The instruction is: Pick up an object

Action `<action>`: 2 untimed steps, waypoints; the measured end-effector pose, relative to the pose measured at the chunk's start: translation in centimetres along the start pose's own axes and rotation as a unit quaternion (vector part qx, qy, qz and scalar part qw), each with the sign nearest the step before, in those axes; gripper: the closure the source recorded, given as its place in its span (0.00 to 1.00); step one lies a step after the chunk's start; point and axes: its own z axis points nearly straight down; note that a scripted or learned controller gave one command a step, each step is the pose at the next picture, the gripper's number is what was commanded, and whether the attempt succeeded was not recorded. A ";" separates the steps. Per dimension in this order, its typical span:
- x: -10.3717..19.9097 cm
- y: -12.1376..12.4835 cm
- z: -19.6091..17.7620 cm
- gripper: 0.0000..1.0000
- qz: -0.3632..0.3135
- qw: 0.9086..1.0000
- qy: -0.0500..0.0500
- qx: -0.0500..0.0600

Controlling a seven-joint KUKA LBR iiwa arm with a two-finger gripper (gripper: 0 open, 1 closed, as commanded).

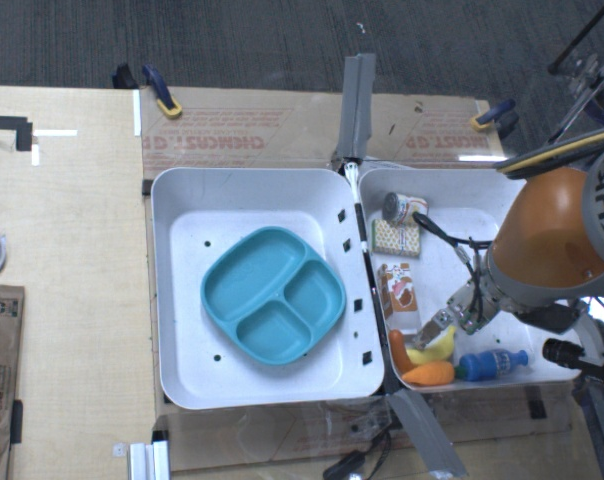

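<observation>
Camera view, looking down on the bench, and the arm is in over the right bin from the right side, orange band bulking large above the wrist. The gripper is down low near the bin's front, right over a yellow banana-like piece; it looks to be touching or just above it, and whether anything is actually held there I cannot tell, the view is too small and cluttered at that spot. Just in front of the banana lies an orange carrot-shaped piece, with a second reddish-orange piece beside it against the bin's left wall. To the right of those, a blue bottle lies on its side along the front edge. Further back in the same bin there's a flat printed packet, then a small waffle-patterned square, and behind that a small can tipped on its side. Over in the left bin, well apart from the action, a teal divided plate with three compartments sits about in the middle.
</observation>
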 end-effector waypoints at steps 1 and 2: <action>0.5 -0.5 0.0 0.00 -0.179 0.984 0.000 -0.001; 0.4 -0.5 -0.8 1.00 -0.176 0.984 0.001 -0.001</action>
